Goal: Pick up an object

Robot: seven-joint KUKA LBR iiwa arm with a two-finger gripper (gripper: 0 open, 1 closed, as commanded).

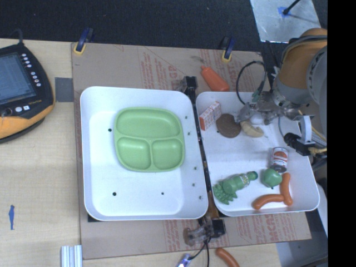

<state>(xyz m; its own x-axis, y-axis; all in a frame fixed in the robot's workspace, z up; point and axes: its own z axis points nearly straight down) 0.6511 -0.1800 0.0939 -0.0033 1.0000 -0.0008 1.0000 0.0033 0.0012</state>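
Note:
My gripper [251,115] hangs low over the back of the right bin [245,160], at the end of the grey arm with its orange band [305,43]. Just under it lie a pale beige banana-like piece [254,130] and a brown round disc [227,125]; whether the gripper touches either I cannot tell. A small red and white box [209,115] stands at the bin's back left. Further forward are a small jar [279,158], a green pepper [271,177], a green bottle-shaped toy [235,186] and two orange sausages [268,201] [286,188].
The left bin [100,193] holds a green divided plate [149,139]. An orange carrot [214,79] lies behind the bins and another sausage [228,257] in front. A control pendant [19,93] sits at far left. Blue clamps [83,39] hold the board's back edge.

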